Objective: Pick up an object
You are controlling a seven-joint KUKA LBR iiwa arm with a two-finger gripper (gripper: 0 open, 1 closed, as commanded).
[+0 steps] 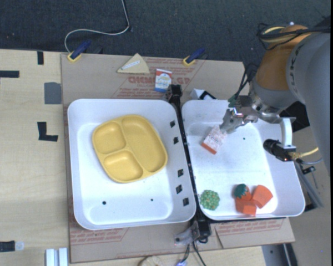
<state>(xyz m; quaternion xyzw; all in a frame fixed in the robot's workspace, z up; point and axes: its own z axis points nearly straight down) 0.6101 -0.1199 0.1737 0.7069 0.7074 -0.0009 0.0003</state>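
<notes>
Nearest the camera, in the right shallow white bin [277, 170], a round green knobbly ball [210, 199] is lying by the front left corner. To its right, a small green-topped orange piece [241, 191] is sitting against two orange blocks [256, 198] that are touching each other. Farther back in the same bin, a small red-and-white packet [212, 141] is lying tilted on the floor of the bin, well apart from those three; its print is too small to read. The grey arm's gripper [231, 121] is hanging just beyond the packet's upper end, very close to it, and it cannot be told whether the jaws are standing open or closed, nor whether they are touching the packet. In the left shallow white bin [77, 148], a yellow three-compartment plastic plate [129, 147] is resting slightly turned. Both bins are sitting on a brown cardboard sheet [100, 76] that is carrying red printed lettering, too faint to make out. Behind the bins, a small red-and-white carton [163, 81] is standing on the cardboard, its label unreadable, and a tan triangular wedge [134, 64] is lying to its left. Two blue clamps [77, 51] are gripping the cardboard's far edge, and a thin white cable [108, 31] is looping over the dark carpet beyond.
</notes>
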